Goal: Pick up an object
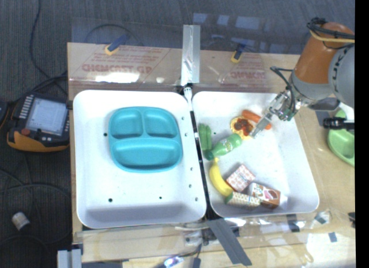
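Bench (pixel 115 65): brown top, two shallow white bins side by side. Left bin (pixel 92 197) carries a teal divided tray (pixel 144 139), three compartments, sitting roughly centred, nothing on it. Right bin (pixel 297 169) carries all the small stuff.

Arm (pixel 323 65) enters from the right, orange band above the wrist, grey link beyond it cut by the frame edge. Gripper (pixel 260 127) is low over the upper part of the right bin, slanted down-left. Fingers: cannot tell whether apart or together, too small and blurred. Nothing visibly between them.

Right bin contents, big to small:
- Green bottle-shaped item (pixel 226 144), lying tilted, mid bin.
- Banana (pixel 218 180), below that, near the bin's left wall.
- Red-and-white box (pixel 264 194) at the lower end, touching a patterned flat box (pixel 243 200).
- Checked cube (pixel 240 176), just above those two, beside the banana.
- Dark green cucumber-like piece (pixel 204 137), along the left wall.
- Yellow-and-dark round item (pixel 241 125), just beside the gripper tip.
- Orange carrot-like piece (pixel 251 115), touching or just above the round item, right at the gripper tip.

Off bench: handheld pendant (pixel 37 121) on the floor at left, green object (pixel 343 140) at right edge.
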You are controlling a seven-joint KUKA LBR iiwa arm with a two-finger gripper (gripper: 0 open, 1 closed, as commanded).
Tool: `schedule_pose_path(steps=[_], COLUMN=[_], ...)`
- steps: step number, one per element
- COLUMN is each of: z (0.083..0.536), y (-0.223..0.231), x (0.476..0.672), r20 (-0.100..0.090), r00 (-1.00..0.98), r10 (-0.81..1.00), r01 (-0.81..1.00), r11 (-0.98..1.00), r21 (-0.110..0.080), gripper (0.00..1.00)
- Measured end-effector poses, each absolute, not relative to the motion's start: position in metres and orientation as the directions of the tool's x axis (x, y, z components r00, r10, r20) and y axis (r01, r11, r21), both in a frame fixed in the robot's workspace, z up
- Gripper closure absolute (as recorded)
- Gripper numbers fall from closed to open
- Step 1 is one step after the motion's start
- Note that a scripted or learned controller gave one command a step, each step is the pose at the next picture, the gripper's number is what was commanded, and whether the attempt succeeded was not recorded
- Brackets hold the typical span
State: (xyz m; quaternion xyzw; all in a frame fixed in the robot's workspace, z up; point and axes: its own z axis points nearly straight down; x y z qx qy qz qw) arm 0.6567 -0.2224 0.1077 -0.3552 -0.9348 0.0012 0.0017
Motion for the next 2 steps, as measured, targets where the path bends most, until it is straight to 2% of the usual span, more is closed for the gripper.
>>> schedule_pose_path(steps=[1,2], z=[0.1164,0.1163], y=[-0.2211,-0.2210], x=[0.6571,0.6571], r20=[0.003,0.003], r00=[-0.748,-0.748], r10=[0.663,0.663], r01=[0.663,0.663], r11=[0.748,0.748], r21=[-0.002,-0.002], gripper=[1.00,0.00])
